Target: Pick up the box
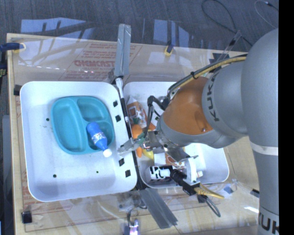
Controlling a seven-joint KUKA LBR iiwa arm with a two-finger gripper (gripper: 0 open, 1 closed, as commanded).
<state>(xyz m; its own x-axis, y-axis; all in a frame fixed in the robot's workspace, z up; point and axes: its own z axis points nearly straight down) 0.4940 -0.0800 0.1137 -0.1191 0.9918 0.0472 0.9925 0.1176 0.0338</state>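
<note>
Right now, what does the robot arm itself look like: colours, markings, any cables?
The arm is built of bulky, rounded, smooth grey segments. A wide glossy orange band rings it above the wrist. Dark KUKA lettering runs along the grey casing beside that band. A yellow cable trails along the arm's far side.

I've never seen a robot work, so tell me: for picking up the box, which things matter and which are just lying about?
For the job:
the box in the right bin
the gripper, over that bin

Just lying about:
the teal tray and the blue bottle on it, in the left bin
an orange item near the box
</note>
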